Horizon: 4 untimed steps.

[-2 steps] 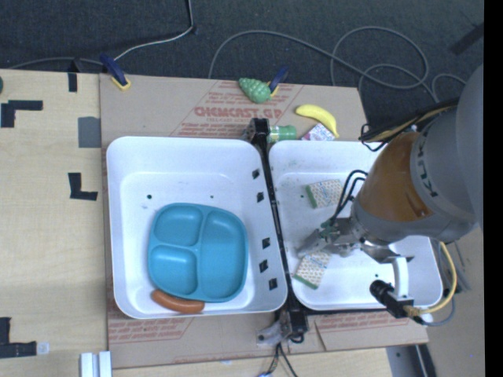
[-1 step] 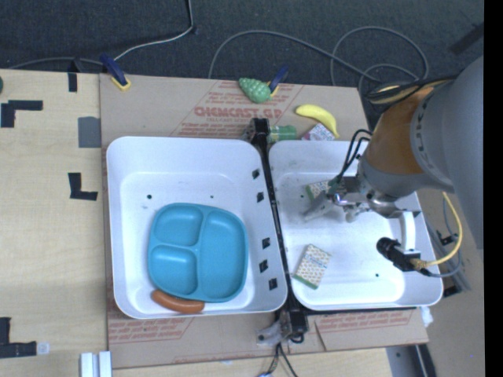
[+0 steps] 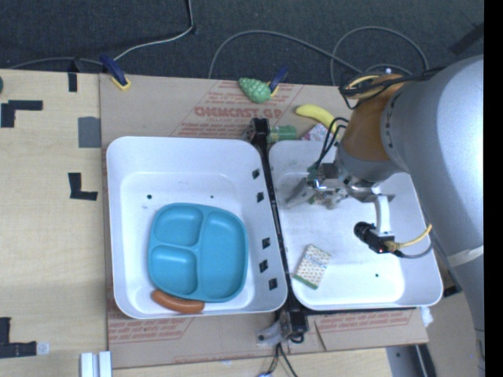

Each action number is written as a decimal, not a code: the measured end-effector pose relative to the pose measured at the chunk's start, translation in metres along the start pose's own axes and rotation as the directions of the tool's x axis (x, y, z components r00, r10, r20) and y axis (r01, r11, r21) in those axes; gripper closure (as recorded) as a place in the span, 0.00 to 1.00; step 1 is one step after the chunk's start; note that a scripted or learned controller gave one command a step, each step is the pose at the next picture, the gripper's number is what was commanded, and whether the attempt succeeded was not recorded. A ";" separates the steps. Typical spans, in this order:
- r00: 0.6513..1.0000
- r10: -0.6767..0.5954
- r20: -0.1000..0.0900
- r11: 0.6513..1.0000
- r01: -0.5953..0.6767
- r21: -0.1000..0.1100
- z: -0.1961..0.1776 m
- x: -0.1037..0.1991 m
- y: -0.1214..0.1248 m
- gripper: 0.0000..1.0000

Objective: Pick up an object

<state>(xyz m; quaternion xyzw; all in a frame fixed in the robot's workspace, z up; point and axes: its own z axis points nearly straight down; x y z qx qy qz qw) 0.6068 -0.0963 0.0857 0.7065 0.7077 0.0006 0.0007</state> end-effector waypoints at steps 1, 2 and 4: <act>1.000 0.004 -0.003 1.000 -0.004 0.021 0.002 -0.001 0.030 0.00; 1.000 0.015 -0.016 0.997 -0.013 0.074 0.007 -0.009 0.048 0.00; 1.000 0.001 0.001 1.000 -0.001 0.008 0.001 0.001 0.060 0.00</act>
